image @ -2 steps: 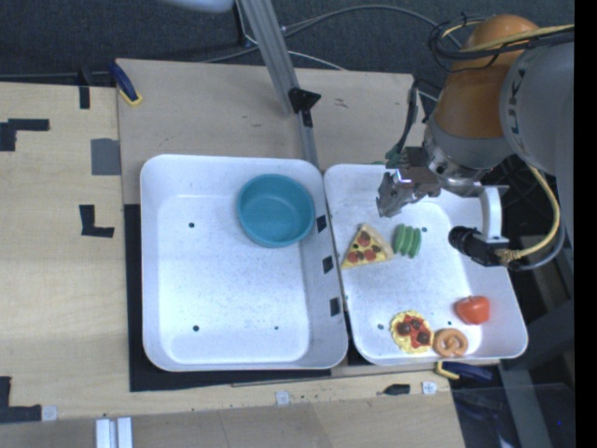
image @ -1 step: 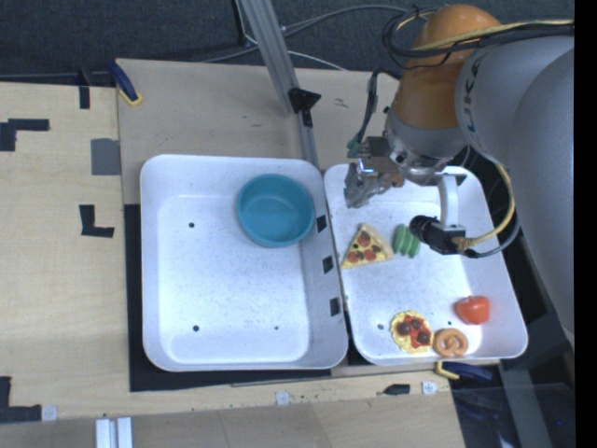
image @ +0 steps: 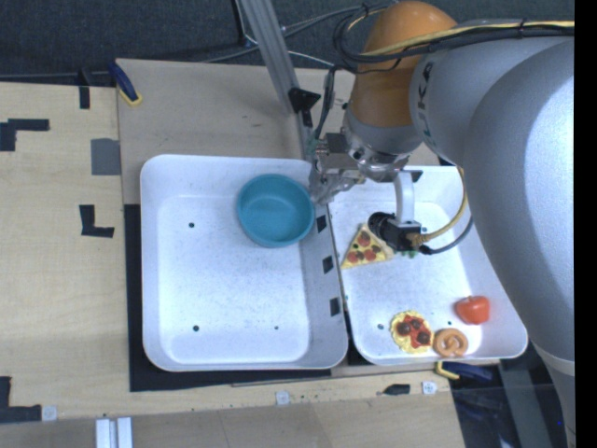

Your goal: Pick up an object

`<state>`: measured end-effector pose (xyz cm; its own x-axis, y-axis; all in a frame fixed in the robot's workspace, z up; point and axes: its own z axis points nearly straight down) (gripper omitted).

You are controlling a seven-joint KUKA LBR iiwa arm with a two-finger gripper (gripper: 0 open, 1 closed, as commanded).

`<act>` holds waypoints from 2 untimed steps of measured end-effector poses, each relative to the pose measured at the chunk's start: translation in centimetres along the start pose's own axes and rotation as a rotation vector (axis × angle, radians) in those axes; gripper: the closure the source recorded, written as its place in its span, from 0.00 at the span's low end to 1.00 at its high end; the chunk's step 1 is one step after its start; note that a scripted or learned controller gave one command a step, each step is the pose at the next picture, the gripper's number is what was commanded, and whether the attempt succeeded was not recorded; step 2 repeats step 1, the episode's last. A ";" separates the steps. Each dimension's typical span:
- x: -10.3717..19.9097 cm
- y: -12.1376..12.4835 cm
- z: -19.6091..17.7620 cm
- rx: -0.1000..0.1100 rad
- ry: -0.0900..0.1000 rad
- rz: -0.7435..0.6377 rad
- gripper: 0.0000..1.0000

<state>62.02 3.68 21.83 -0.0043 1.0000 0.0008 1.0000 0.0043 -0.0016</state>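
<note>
A blue bowl (image: 273,210) sits upright in the upper right corner of the left bin (image: 177,278). My gripper (image: 323,183) hangs at the divide between the two bins, right against the bowl's right rim. The grey arm with its orange band (image: 396,40) covers the top of the right bin (image: 494,278). A toy pizza slice (image: 366,247) lies in the right bin just below the gripper. A small round pizza (image: 410,331), a pretzel-like piece (image: 451,343) and a red toy pepper (image: 473,309) lie near that bin's front edge.
A black cable fitting (image: 384,228) hangs from the wrist over the right bin, next to the pizza slice. A metal pole (image: 270,45) slants down from the top toward the bins. The wooden bench (image: 56,278) extends to the left.
</note>
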 end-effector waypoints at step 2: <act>5.3 1.7 -1.4 -0.002 0.000 0.000 1.00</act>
